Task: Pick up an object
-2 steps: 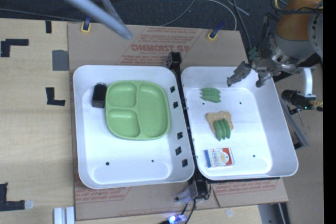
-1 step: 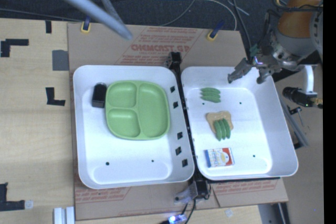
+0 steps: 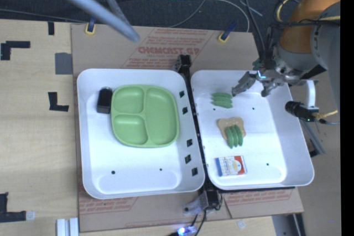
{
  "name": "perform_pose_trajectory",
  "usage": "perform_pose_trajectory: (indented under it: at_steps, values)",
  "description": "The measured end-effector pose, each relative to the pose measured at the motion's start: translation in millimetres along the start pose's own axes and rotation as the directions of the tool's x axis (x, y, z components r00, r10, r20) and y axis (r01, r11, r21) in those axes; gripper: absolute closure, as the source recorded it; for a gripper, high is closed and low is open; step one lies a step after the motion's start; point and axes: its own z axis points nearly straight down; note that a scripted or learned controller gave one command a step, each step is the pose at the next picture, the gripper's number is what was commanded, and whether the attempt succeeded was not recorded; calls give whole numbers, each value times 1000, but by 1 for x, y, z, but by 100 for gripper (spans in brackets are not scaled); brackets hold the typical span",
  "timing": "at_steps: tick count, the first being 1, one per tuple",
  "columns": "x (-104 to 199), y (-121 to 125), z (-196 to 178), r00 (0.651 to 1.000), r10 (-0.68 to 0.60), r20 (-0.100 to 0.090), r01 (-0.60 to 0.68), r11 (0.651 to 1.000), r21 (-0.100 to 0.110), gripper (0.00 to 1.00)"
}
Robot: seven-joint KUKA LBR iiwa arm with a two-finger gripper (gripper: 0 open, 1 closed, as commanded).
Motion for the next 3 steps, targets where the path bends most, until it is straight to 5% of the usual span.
perform_pose_trajectory:
  at_steps: [2,3]
  values:
    - [2,0,84,1000,-1,2,1,1000,-7,0]
    - [2,1,71,1000,-2,3,2,1000,-9,100]
